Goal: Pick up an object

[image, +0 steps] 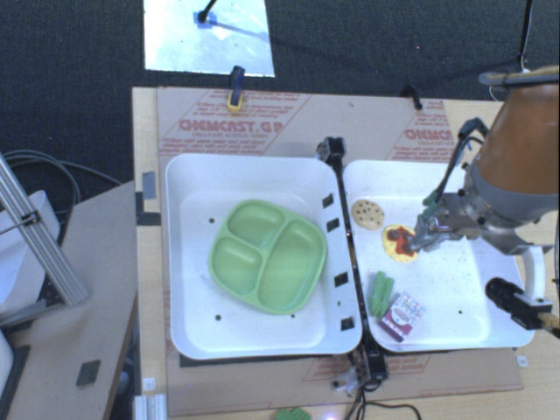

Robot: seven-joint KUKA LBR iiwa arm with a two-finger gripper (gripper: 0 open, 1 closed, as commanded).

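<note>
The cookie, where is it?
The cookie lies in the right bin, near its upper left corner, just up-left of the red and yellow toy.

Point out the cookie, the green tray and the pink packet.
cookie point(368, 213), camera view, centre of its top
green tray point(268, 255), camera view, middle divider
pink packet point(401, 316), camera view, centre of its face

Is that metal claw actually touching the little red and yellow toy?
Cannot tell. In the camera view the gripper overlaps the edge of the red and yellow toy, but the slanted angle hides whether it touches or hovers above.
</note>
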